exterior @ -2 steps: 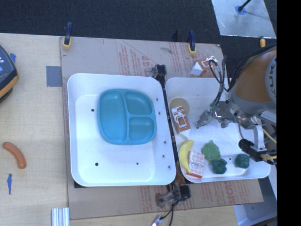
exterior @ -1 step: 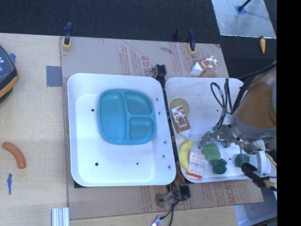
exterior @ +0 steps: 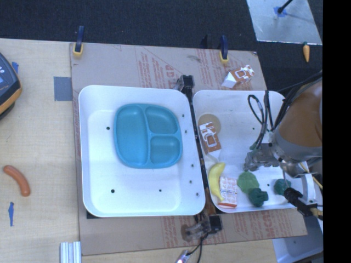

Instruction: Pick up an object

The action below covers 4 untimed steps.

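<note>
So I'm reaching in from the right over the right-hand shallow white bin (exterior: 236, 100), and my gripper (exterior: 259, 159) is down low near the bin's right side. Honestly can't tell from up here whether my jaws are released or clenched, the wrist and cables cover too much.

Candidates are all bunched along the near edge of that bin: a lumpy green broccoli-looking toy (exterior: 252, 183) just near-left of me, a yellow plastic banana (exterior: 215, 178) further left, a small white and orange packet (exterior: 228, 192) touching the banana, and a dark green rounded piece (exterior: 282, 187) on the near right. There's also a flat tan and orange round package (exterior: 209, 131) further back. The left bin (exterior: 93, 147) just has a light blue divided plastic plate (exterior: 148, 135) in it.

My guess is the green lumpy toy is the one to go for since it's closest. To do it right I'd centre over its top, come straight down with the jaws wide, and keep off the packet so I don't drag both. It's lumpy, so closing across the narrower side seems safer.
</note>
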Available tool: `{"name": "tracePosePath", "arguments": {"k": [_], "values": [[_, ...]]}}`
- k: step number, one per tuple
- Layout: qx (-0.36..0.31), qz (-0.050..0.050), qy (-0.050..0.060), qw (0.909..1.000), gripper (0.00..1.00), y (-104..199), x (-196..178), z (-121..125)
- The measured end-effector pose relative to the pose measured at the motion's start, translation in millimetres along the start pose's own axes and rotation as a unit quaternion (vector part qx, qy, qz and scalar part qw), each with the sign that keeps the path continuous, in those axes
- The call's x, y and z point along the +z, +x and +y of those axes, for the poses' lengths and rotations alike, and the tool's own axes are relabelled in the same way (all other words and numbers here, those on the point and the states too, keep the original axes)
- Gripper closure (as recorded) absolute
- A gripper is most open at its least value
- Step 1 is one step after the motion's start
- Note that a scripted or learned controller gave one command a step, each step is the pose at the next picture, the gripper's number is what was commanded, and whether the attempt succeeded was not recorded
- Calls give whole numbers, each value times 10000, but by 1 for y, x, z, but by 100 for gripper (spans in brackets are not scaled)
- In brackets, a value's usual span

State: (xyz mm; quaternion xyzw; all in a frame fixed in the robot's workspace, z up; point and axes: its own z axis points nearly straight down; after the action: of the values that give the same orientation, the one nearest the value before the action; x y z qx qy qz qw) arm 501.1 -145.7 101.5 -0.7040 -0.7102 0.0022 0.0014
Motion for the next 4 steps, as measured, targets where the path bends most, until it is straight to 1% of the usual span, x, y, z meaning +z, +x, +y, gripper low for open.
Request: {"name": "tracePosePath", "arguments": {"k": [1, 2, 3, 4], "values": [[28, 0, -22, 10000, 100, -25, -101, 41], [27, 3, -16, 10000, 0, -25, -100, 40], [19, 7, -4, 10000, 0, -6, -56, -22], [16, 8, -5, 10000, 0, 21, -14, -26]]}}
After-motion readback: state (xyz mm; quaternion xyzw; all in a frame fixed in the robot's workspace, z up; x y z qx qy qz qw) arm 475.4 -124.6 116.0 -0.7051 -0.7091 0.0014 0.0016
